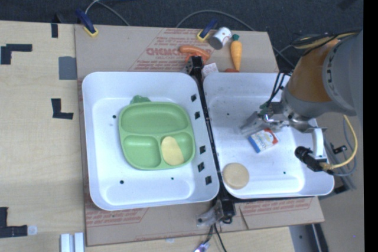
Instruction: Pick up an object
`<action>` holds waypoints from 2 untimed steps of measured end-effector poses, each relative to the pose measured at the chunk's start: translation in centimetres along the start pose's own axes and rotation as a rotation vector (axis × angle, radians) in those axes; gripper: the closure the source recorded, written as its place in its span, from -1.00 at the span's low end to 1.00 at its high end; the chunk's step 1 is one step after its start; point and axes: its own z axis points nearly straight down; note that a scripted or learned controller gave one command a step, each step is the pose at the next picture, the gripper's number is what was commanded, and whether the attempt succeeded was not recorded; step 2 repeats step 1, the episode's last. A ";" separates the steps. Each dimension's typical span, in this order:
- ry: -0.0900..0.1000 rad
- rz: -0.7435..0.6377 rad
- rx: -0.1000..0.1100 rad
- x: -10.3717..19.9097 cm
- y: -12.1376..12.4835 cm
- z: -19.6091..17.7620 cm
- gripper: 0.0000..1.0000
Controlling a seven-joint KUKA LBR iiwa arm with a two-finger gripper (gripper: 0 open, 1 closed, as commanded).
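A small white packet [263, 140] with blue and red print lies in the right bin [295, 183], right of the frame's centre, its long axis slanting from lower left to upper right. The pincer [255, 123] sits just at the packet's upper left edge, its grey fingers [250, 124] pointing toward the left and lower left; they look slightly spread, and nothing shows between them. The grey arm [322, 82] with its orange band fills the right side of the frame above that bin.

In the same bin, near its lower left corner, lies a round tan disc [235, 174], well apart from the packet.

The left bin [100, 133] holds a green divided tray [156, 134] in its middle. A pale yellow oval piece [172, 150] rests in the tray's lower right compartment.

On the table above the bins, at upper centre, lie an orange carrot [236, 52] pointing up and down, a red-orange sausage-like piece [195, 51] lying crosswise, and a small white cylinder [220, 37].
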 end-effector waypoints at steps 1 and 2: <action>-0.001 0.000 -0.003 0.0 0.1 -1.1 1.00; -0.001 0.000 -0.003 0.0 0.1 -1.1 1.00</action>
